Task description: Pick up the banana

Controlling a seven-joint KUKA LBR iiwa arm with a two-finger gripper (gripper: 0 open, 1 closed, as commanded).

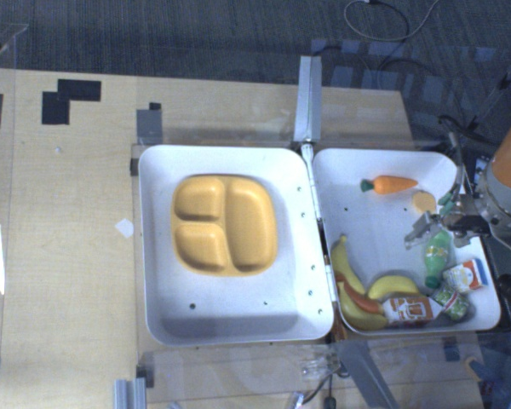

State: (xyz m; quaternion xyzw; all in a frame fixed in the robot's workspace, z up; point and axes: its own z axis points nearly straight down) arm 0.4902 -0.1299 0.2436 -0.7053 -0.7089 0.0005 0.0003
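A wooden bench [77,228] carries two white bins side by side. The left bin [157,305] holds a yellow divided tray [226,224]. The right bin [341,173] holds a carrot [392,185], a green bottle [437,258], a small carton [470,274] and a can [407,311]. The banana [351,271] lies along the right bin's left wall, curving toward the front edge beside the can. The gripper [434,221] hangs over the right bin's right side, above the bottle and apart from the banana. Its jaws stand apart, with nothing between them.
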